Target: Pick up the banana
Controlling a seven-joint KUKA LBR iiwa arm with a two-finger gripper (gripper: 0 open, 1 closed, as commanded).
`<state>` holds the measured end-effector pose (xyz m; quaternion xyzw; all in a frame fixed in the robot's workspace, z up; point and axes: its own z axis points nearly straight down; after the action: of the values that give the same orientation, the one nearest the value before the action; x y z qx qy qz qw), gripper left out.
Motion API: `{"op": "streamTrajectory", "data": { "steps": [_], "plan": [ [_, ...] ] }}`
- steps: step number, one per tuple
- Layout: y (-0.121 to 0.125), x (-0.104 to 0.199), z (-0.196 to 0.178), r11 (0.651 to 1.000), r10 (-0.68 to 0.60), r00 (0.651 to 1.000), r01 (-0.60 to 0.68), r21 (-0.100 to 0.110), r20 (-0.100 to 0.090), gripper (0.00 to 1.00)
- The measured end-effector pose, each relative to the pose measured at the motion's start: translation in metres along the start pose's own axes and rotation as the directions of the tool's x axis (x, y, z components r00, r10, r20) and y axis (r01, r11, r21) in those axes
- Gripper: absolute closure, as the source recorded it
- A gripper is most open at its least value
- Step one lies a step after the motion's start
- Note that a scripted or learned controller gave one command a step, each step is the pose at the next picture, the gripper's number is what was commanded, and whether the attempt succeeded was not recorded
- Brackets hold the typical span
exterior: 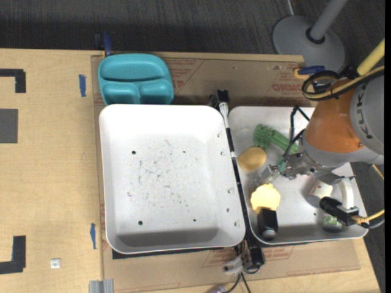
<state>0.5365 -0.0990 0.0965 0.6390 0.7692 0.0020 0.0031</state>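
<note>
We find a cardboard-covered surface on dark carpet, with blue tape marks. Red print near its far edge is unreadable. Two smooth white bins: the left bin speckled; the right bin holds the yellow banana beside the end effector, whose state we cannot tell.

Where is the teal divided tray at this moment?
In the camera view the teal divided tray lies on the bench beyond the far edge of the left white bin, near that bin's far-left corner, outside both bins.
</note>
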Motion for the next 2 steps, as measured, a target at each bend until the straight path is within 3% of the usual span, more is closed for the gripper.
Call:
{"op": "streamTrajectory", "data": {
  "steps": [1,2],
  "plan": [
    [-0.054,0.013,0.010,0.990,0.143,0.990,-0.143,0.002,-0.001,0.00],
    [-0.010,0.002,0.010,0.999,-0.039,0.999,0.039,0.003,-0.001,0.00]
  ]
}}
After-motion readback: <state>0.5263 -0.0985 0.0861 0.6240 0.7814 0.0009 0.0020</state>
